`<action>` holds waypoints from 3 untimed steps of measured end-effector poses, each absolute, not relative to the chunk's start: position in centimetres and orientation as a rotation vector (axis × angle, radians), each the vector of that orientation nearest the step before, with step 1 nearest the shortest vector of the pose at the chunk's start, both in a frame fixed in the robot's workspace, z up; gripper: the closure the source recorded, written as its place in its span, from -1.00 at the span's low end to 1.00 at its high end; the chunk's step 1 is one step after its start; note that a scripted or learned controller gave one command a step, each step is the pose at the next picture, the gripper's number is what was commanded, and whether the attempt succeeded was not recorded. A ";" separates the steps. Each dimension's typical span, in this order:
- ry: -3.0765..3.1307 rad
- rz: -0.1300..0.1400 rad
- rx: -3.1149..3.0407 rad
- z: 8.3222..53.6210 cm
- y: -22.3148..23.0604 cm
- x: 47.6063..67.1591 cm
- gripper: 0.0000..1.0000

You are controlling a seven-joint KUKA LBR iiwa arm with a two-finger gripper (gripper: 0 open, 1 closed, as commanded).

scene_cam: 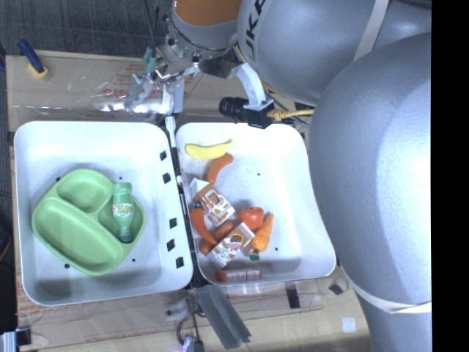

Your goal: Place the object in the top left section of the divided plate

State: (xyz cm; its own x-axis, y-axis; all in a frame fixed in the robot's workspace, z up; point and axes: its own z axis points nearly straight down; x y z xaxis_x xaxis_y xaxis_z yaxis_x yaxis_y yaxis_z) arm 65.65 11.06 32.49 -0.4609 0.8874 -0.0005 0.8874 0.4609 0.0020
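Note:
A light green divided plate point(69, 237) lies in the left bin point(44, 141). A small green bottle point(123, 211) with a label lies in the plate's narrow right-hand section, its cap pointing to the back. The plate's top left section point(83, 188) holds nothing. My gripper point(157, 94) hangs over the bench behind the bins, just past the rim where they meet. Its fingers are spread and nothing is between them. It is well apart from the bottle and the plate.
The right bin point(289, 156) holds a yellow banana point(207, 150), orange carrots point(218, 167), two small cartons point(215, 205), a red tomato point(251, 217) and other toy food. My grey arm covers the view's right side. A crinkled plastic sheet point(110, 97) lies behind the left bin.

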 end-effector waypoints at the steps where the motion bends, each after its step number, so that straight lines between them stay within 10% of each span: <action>1: 2.758 0.002 1.502 39.5 13.0 62.3 -1.00; 3: 2.610 -0.005 1.755 44.2 4.3 65.6 -1.00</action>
